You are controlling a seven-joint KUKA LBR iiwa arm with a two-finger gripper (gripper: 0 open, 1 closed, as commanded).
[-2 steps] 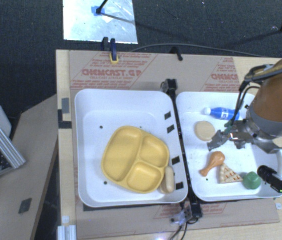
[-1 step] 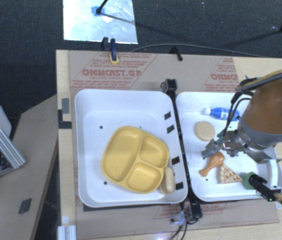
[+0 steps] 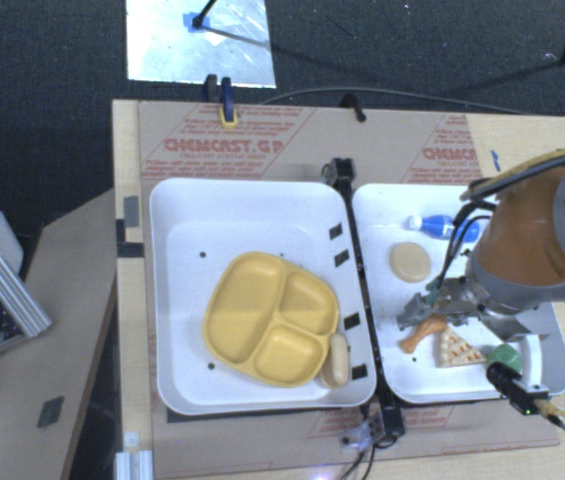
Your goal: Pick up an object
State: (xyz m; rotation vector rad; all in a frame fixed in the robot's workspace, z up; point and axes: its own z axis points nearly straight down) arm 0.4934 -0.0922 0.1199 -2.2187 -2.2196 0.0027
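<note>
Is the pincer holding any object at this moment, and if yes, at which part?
It cannot be told. The pincer is low in the right bin, right at the orange drumstick-like piece, but the view does not show anything clearly between its tips.

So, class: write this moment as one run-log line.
gripper: low in right bin | nearest: orange piece | grasp: unconfirmed | yellow tray: left bin
</note>
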